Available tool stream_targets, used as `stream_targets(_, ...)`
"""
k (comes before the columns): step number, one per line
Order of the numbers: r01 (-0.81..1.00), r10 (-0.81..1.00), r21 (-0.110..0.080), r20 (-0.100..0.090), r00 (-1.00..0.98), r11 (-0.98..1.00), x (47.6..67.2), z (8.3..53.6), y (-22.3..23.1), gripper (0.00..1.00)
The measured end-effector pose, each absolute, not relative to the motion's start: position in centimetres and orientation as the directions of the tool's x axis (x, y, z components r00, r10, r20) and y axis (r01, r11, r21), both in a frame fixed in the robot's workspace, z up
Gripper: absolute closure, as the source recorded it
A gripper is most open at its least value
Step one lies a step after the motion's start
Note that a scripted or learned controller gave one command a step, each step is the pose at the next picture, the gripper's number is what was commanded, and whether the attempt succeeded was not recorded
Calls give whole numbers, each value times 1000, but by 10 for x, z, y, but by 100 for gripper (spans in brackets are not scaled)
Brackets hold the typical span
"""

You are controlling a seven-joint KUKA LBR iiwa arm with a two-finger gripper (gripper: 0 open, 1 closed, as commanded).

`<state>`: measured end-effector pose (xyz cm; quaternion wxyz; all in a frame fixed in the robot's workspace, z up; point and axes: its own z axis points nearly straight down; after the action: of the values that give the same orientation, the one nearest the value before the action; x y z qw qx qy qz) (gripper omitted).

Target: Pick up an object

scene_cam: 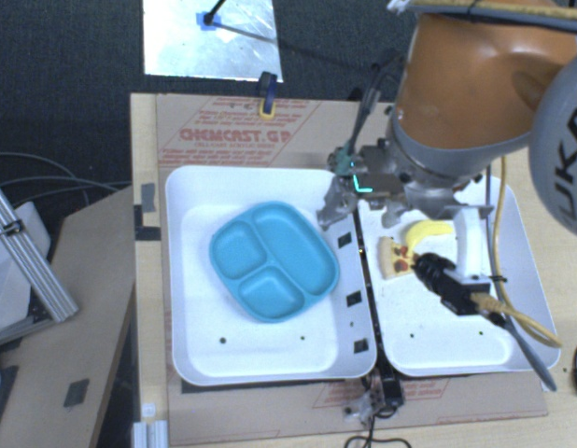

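Blue divided plate [273, 260] lies in left bin [190, 343]. Right of the plate, right bin [457, 353] holds yellow piece [427, 233] and tan slice [394, 258]. Gripper [363, 205] beside plate; I cannot tell whether it is open or closed.

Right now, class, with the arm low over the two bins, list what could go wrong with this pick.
The tool appears over the rim between the bins, so a descent might strike it rather than an object.
The yellow object and the small pale piece lie close together in the right bin; a grasp could catch both or knock one aside.
The blue divided plate looks wide and shallow, probably hard to grip.
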<state>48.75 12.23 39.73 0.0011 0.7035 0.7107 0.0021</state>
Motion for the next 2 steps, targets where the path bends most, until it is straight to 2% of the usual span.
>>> stream_targets(1,1000,1000,8,2,-16,16,488,408,122,100)
stream_targets(2,1000,1000,10,2,-22,22,489,419,122,100)
